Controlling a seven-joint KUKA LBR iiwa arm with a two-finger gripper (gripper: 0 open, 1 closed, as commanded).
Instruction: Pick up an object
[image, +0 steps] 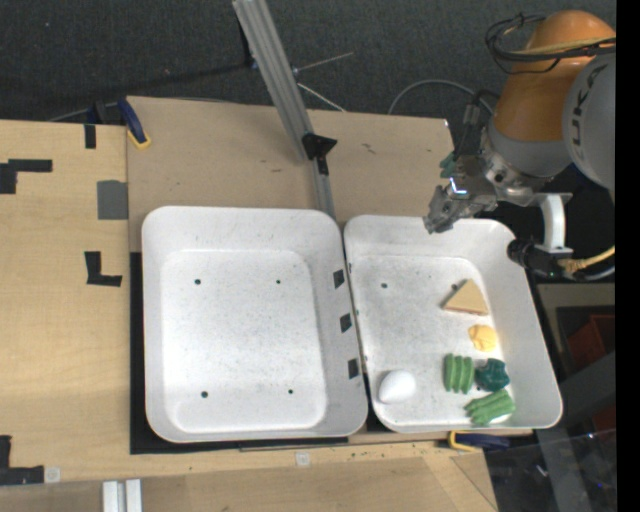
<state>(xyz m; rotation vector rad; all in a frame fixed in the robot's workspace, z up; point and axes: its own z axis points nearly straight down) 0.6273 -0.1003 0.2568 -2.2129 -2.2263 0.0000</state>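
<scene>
1. Camera view, looking down at a slant: the grey arm (560, 90) with its orange band reaches in from the right, and its pincer (441, 219) hangs over the far rim of the right bin (420, 260); whether it is open or closed I cannot tell (it is dark and small against the rim), and nothing shows in it.
2. Candidates for picking all lie in the right bin, crowded toward its right and near side: a tan wedge (466, 298), a small yellow piece (483, 337) just below it, a green ribbed piece (458, 373), a dark teal piece (492, 376) beside that, another green piece (490, 407) by the near corner, and a white ball (397, 386) off to the left.
3. Well apart from all of these, the pincer is probably poised above the bin before a descent, not mid-grasp.
4. Closest to the pincer is the tan wedge; the green and teal pieces touch or nearly touch, which would likely make a clean grip harder.
5. On the table beside it, the left bin (240, 320) holds no objects.
</scene>
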